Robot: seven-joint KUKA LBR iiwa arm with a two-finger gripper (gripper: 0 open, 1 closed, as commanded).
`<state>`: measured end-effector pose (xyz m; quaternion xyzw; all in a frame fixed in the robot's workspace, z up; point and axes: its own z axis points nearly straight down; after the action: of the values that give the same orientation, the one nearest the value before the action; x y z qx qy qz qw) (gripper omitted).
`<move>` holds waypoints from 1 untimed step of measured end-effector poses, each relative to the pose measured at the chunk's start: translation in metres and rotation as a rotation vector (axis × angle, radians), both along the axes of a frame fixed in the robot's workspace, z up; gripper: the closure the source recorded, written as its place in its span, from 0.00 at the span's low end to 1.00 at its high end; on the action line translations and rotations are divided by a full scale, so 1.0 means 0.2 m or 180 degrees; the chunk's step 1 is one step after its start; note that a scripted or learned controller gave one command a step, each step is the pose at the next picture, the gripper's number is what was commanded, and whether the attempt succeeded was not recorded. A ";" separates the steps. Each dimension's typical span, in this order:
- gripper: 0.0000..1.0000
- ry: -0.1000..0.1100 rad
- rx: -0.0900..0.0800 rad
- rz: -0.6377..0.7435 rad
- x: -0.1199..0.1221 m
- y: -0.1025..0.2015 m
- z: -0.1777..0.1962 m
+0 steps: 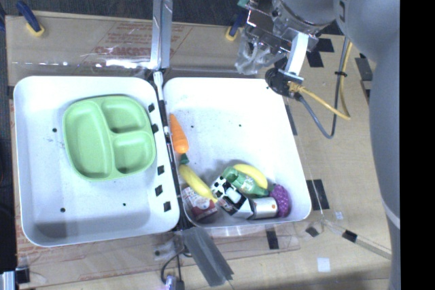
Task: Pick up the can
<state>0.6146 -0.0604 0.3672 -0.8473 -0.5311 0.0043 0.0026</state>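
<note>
The can [262,208] looks like the small silvery cylinder lying on its side at the front of the right bin [224,105], wedged among other items. It touches a purple grape bunch [281,199] on its right and a black-and-white object [228,192] on its left. My gripper [253,59] hangs over the back rim of the right bin, far from the can and well above the pile. The grey arm with its orange band rises behind it at the upper right.
A carrot [179,135] and a banana [194,180] lie along the right bin's left wall. A yellow fruit [251,175] and a green item [239,182] sit behind the can. The left bin [34,146] holds a green divided plate [110,136]. A yellow cable [319,109] hangs near the bin's right rim.
</note>
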 end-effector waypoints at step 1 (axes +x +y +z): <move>1.00 0.0016 -0.0002 -0.0104 0.20 0.22 -0.55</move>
<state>0.6549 -0.0169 0.2571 -0.8559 -0.5171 0.0067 0.0037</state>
